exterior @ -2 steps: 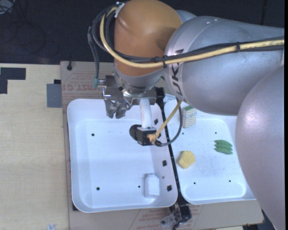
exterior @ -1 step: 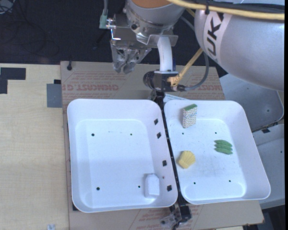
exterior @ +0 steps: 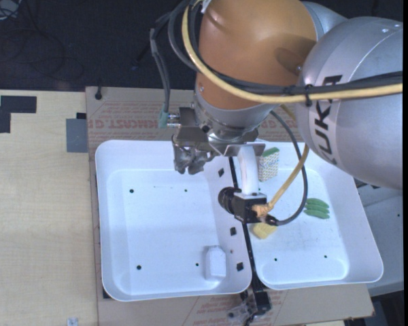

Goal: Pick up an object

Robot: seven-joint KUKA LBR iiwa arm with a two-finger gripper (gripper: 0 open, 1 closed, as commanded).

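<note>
Claw (exterior: 190,160) hangs over the left bin's (exterior: 115,182) far edge; you can't tell its state. Nothing looks lifted: white block (exterior: 215,261) lies there, green piece (exterior: 317,208) in the right bin (exterior: 353,250).

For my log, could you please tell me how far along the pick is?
Nothing looks picked yet. The white block lies in the left bin; the green piece and yellow piece lie in the right bin. The gripper hangs over the left bin's far edge; its grip is unclear. Grasp and lift remain.
</note>
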